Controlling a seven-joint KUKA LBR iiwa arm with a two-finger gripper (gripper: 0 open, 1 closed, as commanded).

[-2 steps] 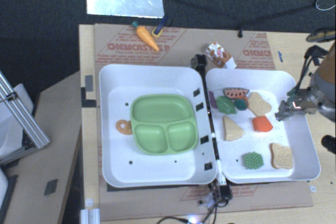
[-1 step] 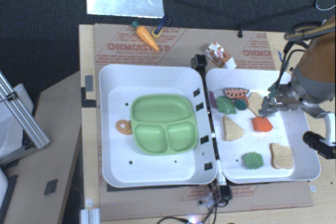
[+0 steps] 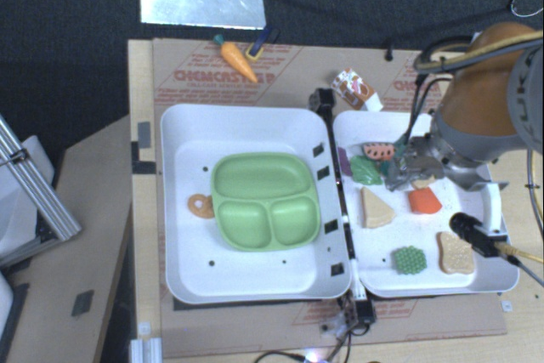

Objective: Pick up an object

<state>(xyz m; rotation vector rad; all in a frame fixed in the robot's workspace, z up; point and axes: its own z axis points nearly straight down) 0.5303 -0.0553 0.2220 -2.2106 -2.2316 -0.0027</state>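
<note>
Camera view: the gripper is seen lowered into the right bin, just beside the dark green leafy piece, and whether its claw is apart or together cannot be told. Below the leafy piece, a pale wedge is recorded with its long axis running up-down and its tip pointing away from the camera. An orange block lies right of the leafy piece, and a green divided plate is noted in the left bin.

bins: 2 | green tray: 1 | carrot: 1 | pretzel: 1
</note>
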